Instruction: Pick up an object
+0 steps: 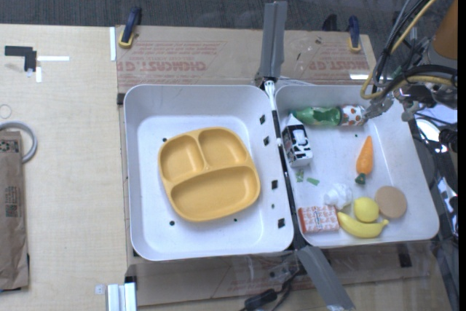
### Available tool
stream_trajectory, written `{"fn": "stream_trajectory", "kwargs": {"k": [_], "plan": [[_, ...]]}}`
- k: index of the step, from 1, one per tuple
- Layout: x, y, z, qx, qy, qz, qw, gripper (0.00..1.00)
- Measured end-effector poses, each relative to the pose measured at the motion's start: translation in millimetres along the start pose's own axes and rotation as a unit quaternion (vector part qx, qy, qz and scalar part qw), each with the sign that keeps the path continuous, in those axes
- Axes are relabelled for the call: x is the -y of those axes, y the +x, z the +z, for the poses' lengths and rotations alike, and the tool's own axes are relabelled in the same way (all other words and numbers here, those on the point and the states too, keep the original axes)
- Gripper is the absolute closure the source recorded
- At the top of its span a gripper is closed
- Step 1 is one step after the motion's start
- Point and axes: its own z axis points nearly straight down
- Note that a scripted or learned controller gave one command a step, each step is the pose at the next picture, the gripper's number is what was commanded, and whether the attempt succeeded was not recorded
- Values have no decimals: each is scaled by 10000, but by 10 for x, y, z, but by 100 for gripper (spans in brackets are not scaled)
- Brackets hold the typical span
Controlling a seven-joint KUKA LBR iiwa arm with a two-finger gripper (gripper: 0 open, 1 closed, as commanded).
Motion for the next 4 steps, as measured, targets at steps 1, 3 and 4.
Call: {"fn": "stream_trajectory", "kwargs": {"k": [1, 3, 4], "plan": [[264, -281, 1191, -39, -11, 85, 10000, 0], [228, 139, 178, 2, -9, 119, 9999, 100], [212, 219, 557, 0, -4, -1358, 9907, 100]]}}
